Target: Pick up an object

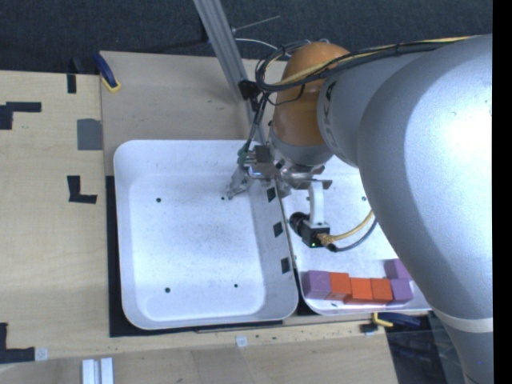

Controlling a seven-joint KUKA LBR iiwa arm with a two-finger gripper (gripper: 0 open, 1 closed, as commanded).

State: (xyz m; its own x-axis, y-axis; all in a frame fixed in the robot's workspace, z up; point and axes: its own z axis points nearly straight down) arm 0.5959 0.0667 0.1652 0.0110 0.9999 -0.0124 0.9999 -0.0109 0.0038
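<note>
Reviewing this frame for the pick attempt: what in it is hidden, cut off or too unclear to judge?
- Right bin: much of it lies under the grey arm in the camera view, so what else it holds cannot be told.
- Purple and orange blocks: partly covered by the arm; their count is unclear.
- Hand: small and blurred over the left bin's upper right; whether it grips anything cannot be told.

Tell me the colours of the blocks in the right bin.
Purple and orange blocks, seen in the camera view.
</note>
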